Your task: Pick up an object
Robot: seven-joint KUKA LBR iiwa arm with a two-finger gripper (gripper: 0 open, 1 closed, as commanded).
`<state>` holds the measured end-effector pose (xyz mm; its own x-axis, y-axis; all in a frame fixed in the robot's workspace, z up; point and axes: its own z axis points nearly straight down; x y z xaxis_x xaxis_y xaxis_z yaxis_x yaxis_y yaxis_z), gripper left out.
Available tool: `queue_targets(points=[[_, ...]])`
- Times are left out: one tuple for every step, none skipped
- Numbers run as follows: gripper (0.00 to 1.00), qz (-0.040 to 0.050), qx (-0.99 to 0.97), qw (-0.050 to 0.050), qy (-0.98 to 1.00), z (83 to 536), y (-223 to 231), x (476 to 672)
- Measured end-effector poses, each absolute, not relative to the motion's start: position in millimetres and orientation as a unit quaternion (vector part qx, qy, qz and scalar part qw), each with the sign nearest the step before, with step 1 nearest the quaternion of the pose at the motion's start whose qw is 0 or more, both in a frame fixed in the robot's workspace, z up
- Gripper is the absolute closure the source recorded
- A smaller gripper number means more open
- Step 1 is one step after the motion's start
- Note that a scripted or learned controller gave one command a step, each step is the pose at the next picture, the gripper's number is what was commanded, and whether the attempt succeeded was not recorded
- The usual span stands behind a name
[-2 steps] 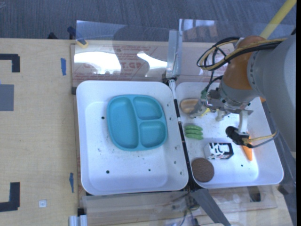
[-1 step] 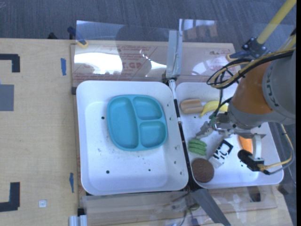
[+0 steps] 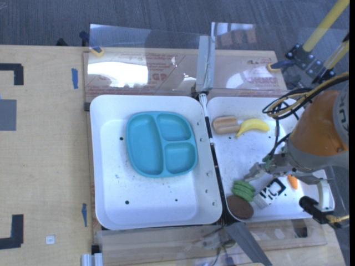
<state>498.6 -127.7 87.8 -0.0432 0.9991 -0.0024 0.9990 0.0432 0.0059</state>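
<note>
The two white bins point(image 3: 111, 204) look like smooth plastic with a slight sheen. The teal divided plate point(image 3: 161, 143) is glossy plastic. Clear, shiny sheets point(image 3: 144, 65) stand at the far side, and the worktop point(image 3: 44, 148) is pale matt wood.

bench point(image 3: 44, 165) | on it: left white bin point(image 3: 105, 148); right white bin point(image 3: 244, 148)

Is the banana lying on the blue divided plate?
No, the banana lies in the right bin, apart from the blue divided plate.
</note>
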Motion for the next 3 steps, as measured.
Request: queue_targets(points=[[0.00, 0.0013, 0.732, 0.000, 0.682, 98.0, -91.2, 585.4], [0.00, 0.0015, 0.658, 0.002, 0.753, 87.9, -109.3, 492.8], [0.00, 0.0040, 0.685, 0.001, 0.729, 88.3, -171.4, 497.4]])
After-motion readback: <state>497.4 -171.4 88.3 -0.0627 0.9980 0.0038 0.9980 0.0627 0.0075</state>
